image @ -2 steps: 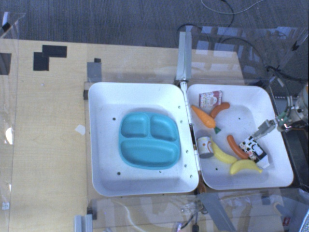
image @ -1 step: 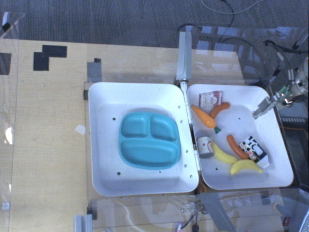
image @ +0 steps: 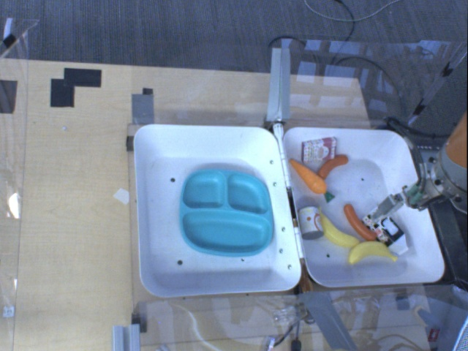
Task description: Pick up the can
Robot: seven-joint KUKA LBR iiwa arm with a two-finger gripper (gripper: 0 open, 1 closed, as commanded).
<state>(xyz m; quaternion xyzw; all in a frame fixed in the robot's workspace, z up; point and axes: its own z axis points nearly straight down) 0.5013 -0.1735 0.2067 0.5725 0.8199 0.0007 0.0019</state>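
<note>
While your arm is reaching in from the right, the claw is hanging low over the right bin, near its right-hand wall. You cannot tell from this slanted view whether the claw is standing wide or narrow, and nothing is showing between its tips.

The can you are after is lying well to the left of the claw, close to the divider between the two bins. It is a small white can resting on its side with the grey end facing the camera. A yellow banana is sitting between the can and the claw, its left end just beside the can. A second yellow piece is lying just below the claw, toward the bin's near edge.

An orange-red sausage is lying just left of the claw, seemingly touching it. Farther up and left of the claw, you are seeing a carrot, a second sausage and a small red-and-white carton near the far wall.

Far left of the claw, the left bin is holding a blue divided plate. Both bins are sitting on the light wooden table.
</note>
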